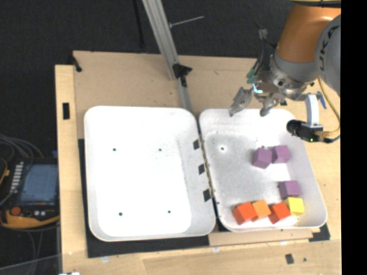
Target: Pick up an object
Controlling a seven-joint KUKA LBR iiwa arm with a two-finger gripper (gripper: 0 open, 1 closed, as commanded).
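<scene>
Two white bins sat side by side on the bench [114,85], and the arm [304,30] reached in from the right, its orange band above the wrist angled down toward the far edge of the right bin [229,171]. The gripper [252,106] hung over that bin's far rim, its two fingers spread wide apart with nothing between them; the left finger [238,103] pointed down and outward, the other one lay nearer the wrist.

All the blocks lay in the right bin, well apart from the gripper. Two purple blocks [270,155] touched each other near the bin's middle. A third purple block [289,188] sat closer to the near right corner, with a yellow block [295,204] just beside it. Along the near wall ran a row of orange blocks [258,211].

The left bin [140,171] showed only a few small dark dots on its floor.
</scene>
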